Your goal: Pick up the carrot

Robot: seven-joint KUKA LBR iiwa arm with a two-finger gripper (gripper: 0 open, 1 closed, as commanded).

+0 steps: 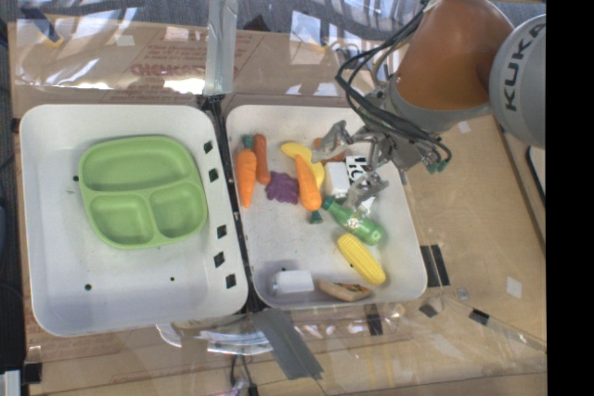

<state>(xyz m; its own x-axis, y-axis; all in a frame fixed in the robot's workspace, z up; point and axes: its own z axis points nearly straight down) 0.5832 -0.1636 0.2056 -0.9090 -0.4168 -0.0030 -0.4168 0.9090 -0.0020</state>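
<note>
- Nearest the camera, along the near wall of the right bin (419, 266), lie a small white block (293, 281) and a flat tan piece (345, 291).
- Just past the tan piece is a yellow corn cob (360, 258), lying at a slant.
- Next, a bit farther from the corn cob, is a green bottle-shaped toy (355, 222).
- Left of the right bin sits the left bin (37, 199), and both bins rest on the brown table (483, 236).
- Inside the left bin is a green plate (142, 190) with three parts.
- Over in the right bin, left of the green toy, lies a purple bunch (283, 188).
- One carrot (245, 177) lies by the right bin's left wall, with a thinner orange stick (263, 158) touching its side.
- Another carrot (307, 182) lies just right of the purple bunch, next to a yellow banana (303, 155).
- Close above the green toy hangs the tool (365, 187), near a white card (357, 169) with dark marks.
- I cannot tell if the tool is apart or together, and no carrot is seen in it.
- Farthest back from the bins is the grey arm (520, 60) with its big orange part (445, 51).
</note>
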